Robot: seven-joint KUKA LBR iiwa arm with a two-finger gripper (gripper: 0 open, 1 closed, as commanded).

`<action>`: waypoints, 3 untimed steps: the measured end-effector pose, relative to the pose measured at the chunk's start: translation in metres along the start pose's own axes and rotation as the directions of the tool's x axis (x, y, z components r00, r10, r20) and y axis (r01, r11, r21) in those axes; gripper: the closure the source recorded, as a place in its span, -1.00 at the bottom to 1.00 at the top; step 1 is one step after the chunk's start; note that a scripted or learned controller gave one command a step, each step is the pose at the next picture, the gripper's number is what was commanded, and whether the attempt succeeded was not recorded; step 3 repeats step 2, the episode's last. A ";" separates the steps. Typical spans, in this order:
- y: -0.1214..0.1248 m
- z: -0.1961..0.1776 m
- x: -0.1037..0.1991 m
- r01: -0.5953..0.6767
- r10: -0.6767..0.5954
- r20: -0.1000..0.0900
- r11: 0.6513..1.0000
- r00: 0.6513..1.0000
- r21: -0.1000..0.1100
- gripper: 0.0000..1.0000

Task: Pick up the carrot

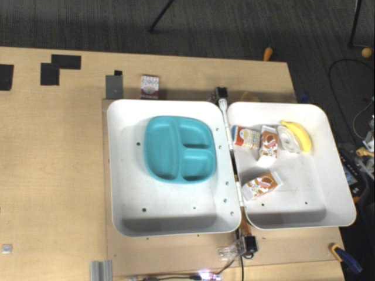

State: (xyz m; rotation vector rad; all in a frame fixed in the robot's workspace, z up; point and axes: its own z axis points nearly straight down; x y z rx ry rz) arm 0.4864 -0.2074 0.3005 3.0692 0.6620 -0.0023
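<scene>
Nearby, a banana point(299, 136) touches small packets point(262, 141) in the right bin point(328, 157).

At the right edge a small pale, angular shape point(370, 134) is glimpsed beside thin dark cables point(358, 119). Whether either belongs to the robot cannot be told. No colour bands, screws or markings can be made out there: the patch is too small and blurred.
</scene>
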 end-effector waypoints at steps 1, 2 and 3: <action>-0.029 0.090 0.014 -0.028 0.028 0.002 1.000 1.000 0.008 1.00; 0.002 -0.005 0.006 -0.214 0.214 -0.006 0.977 0.977 -0.001 1.00; 0.002 -0.005 0.006 -0.214 0.214 -0.006 0.977 0.977 -0.001 1.00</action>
